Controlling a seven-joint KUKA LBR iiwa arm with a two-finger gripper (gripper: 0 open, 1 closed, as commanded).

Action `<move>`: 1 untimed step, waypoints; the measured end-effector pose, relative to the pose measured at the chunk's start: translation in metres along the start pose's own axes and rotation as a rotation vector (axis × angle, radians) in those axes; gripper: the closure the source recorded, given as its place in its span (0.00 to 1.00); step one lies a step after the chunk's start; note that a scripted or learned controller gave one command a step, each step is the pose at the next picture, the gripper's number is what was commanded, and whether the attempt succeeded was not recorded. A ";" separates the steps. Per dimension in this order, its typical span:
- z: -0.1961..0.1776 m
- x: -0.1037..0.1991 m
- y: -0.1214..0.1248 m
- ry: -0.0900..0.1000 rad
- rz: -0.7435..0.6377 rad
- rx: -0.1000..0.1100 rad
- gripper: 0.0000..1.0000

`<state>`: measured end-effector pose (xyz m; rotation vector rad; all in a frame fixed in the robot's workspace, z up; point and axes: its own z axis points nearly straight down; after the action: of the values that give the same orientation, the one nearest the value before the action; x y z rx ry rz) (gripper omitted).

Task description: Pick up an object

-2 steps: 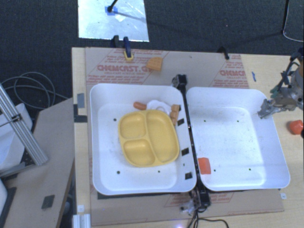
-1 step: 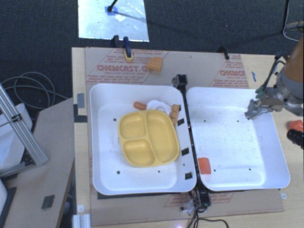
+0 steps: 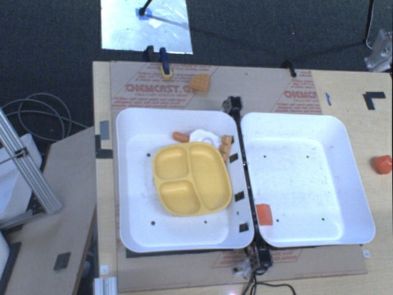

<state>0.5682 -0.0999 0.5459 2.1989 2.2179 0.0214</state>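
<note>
Two white bins are sitting side by side on the bench: the left bin (image 3: 132,183) and the right bin (image 3: 344,183). One yellow divided tray (image 3: 191,179), with three compartments, is lying in the left bin. Just beyond the tray, one orange sausage-shaped piece (image 3: 180,137), one white object (image 3: 204,137) and one small tan piece (image 3: 226,146) are resting. One orange-red block (image 3: 263,214) is sitting to the tray's right, in the right bin. Outside the bins, one tan waffle-like piece (image 3: 199,82) and one orange-red object (image 3: 383,164) are lying on the bench.
</note>
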 end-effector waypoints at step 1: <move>-0.001 -0.001 0.000 0.001 -0.001 0.014 1.00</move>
<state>0.5681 -0.1013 0.5473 2.2054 2.2271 0.0068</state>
